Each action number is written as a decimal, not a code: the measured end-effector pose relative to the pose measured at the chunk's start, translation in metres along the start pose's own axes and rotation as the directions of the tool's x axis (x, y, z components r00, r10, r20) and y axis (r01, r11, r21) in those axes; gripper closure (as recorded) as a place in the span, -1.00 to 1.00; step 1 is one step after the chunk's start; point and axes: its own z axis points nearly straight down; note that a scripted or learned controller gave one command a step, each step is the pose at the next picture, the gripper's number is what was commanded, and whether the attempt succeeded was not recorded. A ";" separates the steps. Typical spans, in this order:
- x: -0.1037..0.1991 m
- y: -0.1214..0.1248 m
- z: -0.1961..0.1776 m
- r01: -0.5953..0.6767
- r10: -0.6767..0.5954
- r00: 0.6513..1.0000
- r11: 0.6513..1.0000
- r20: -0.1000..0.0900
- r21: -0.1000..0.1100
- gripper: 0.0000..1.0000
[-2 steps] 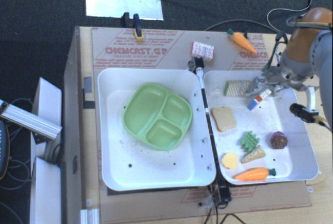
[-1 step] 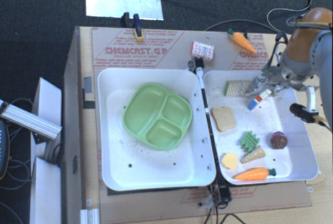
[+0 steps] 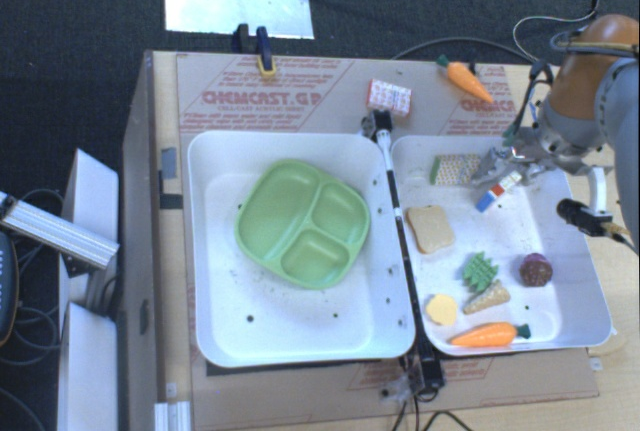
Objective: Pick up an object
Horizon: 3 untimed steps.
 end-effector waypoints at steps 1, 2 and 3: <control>0.000 0.002 -0.011 0.002 -0.002 1.000 1.000 0.004 -0.010 1.00; 0.000 0.002 -0.011 0.002 -0.002 1.000 1.000 0.004 -0.010 -1.00; 0.000 0.003 -0.005 -0.002 0.002 1.000 1.000 0.001 -0.011 -1.00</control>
